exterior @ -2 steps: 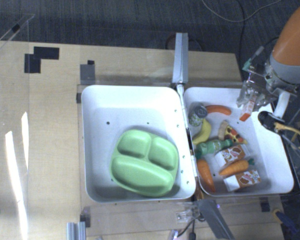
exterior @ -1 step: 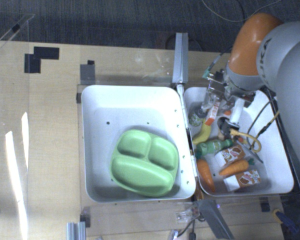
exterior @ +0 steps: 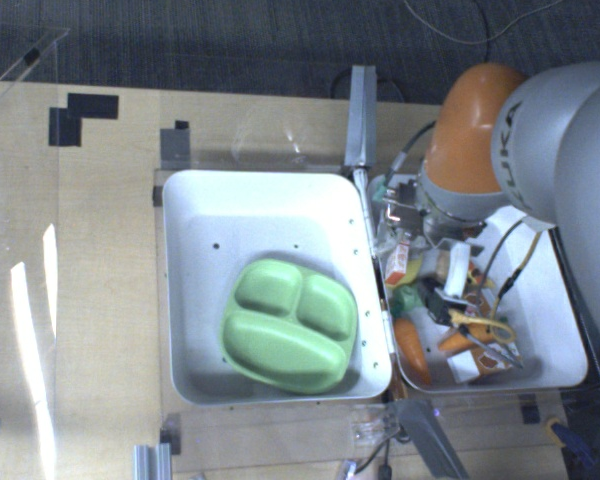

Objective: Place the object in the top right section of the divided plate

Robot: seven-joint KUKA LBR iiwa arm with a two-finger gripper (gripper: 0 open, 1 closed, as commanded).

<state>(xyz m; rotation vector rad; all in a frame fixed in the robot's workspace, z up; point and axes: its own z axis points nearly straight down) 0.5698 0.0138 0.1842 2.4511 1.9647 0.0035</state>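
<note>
Camera view from above: the divided plate lies in the left bin, toward that bin's near right corner and well apart from its far wall. It is a smooth, matte green moulded piece, a rounded rectangle with soft raised rims. It sits turned a little clockwise, so its long axis runs from the left down toward the lower right. Two small wells sit side by side along its far edge and one large well spans the near edge. The top right section is the small well closest to the wall shared with the right bin.

The arm, with its glossy orange band and grey shell, hangs over the far left part of the right bin. The end effector is low there, just beside the dividing wall, and whether it is released or clenched cannot be told.

The right bin holds a loose heap of small things. Among them, an orange carrot-shaped piece lies with its long axis running from far to near and its narrower tip toward the near wall. A green lump rests just beyond it. Which item is the task's object cannot be told. Both bins are white, shallow, hard plastic, resting on the pale wood-toned bench.
</note>
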